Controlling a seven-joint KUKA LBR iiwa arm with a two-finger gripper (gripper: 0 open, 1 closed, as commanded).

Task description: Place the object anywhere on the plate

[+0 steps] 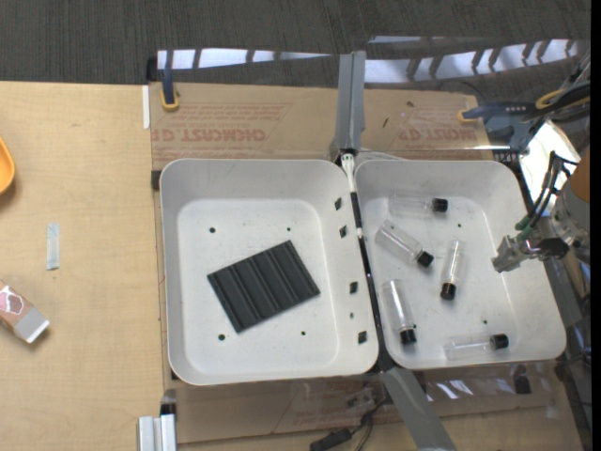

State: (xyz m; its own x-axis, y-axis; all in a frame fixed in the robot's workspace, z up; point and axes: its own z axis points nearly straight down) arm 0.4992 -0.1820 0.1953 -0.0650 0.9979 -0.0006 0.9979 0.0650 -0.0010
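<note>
Pale wood table [75, 158] carries two shallow white bins side by side, with printed cardboard behind them. Left bin [178, 205] holds a dark ribbed rectangular plate [263, 286], lying flat and turned at an angle. Right bin [507, 186] holds five clear tubes with black caps, scattered: one near the back [418, 205], one toward the middle [404, 245], one standing slantwise beside it [451, 269], one near the front left [398, 312], one at the front right [474, 346]. The hand [512, 252] hangs over the right bin's right wall, apart from the tubes; it is small and partly blurred, so I cannot tell whether it is apart or together. The arm is cut off at the right edge.
</note>
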